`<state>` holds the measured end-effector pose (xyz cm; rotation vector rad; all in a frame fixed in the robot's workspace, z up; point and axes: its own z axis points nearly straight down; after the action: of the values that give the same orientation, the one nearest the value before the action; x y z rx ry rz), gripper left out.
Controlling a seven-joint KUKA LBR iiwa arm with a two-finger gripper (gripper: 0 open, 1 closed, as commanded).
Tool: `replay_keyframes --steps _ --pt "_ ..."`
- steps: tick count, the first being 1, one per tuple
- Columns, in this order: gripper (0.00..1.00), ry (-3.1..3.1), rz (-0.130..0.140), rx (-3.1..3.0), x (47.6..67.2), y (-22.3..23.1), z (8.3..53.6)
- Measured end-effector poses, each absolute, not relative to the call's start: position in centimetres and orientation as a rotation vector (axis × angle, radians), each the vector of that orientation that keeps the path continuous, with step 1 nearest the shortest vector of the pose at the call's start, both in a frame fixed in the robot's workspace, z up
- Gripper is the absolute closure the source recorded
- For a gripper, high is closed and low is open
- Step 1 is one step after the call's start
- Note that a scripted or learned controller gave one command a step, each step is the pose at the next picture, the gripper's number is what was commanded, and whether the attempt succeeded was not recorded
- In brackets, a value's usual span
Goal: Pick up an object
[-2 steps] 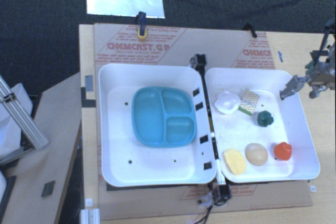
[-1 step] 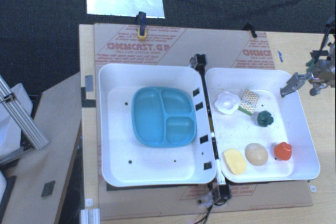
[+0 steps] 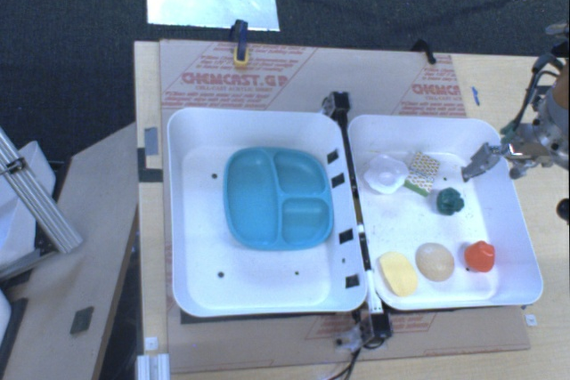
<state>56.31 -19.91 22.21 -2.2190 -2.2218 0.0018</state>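
Along the near edge of the right bin (image 3: 525,267) we log three items in a row: a yellow block (image 3: 398,273) at the near left corner, a beige egg-shaped piece (image 3: 435,262) just beside it, and a red-orange toy (image 3: 479,255) toward the near right corner. Further in, a dark green object (image 3: 449,201) sits near mid-bin. Beyond it, toward the far left, we note a white object (image 3: 384,174) touching a green-edged patterned sponge (image 3: 422,171). The left bin (image 3: 191,191) carries a blue divided tray (image 3: 276,198), centred. The gripper (image 3: 489,159) hovers over the right bin's far right edge, fingers spread apart with nothing between them, apart from every object.
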Motion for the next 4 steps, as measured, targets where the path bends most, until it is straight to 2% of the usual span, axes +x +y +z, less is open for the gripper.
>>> replay_keyframes --steps 2,3,4 --pt "0.0 -2.223 0.0 -2.22 56.2 -20.1 12.0" --pt "1.0 -2.226 -0.003 -2.224 56.3 -20.2 13.3" --pt "1.0 -2.23 -0.004 -2.221 56.9 -20.3 17.7"
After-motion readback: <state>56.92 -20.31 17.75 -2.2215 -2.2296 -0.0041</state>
